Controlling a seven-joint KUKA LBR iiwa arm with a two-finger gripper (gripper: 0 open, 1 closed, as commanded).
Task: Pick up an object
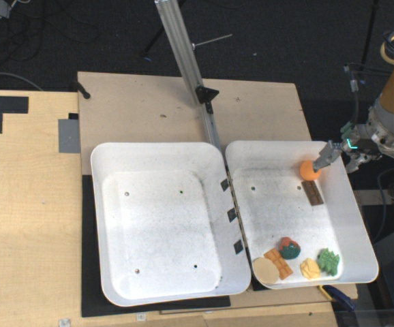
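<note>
My gripper [335, 157] hangs over the far right corner of the right bin [273, 203], reaching in from the right. An orange ball [309, 170] sits right at its tip, touching or nearly touching it; I cannot tell whether the ball is gripped. Just in front of the ball, a dark brown block [313, 193] lies on the bin floor.
At the right bin's near edge lie a tan disc [266, 270], an orange piece [279, 261], a red and dark green toy [290, 248], a yellow item [310, 269] and a green leafy toy [328, 260]. The left bin [156, 223] lies alongside. A slanted aluminium post [183, 53] rises behind the bins.
</note>
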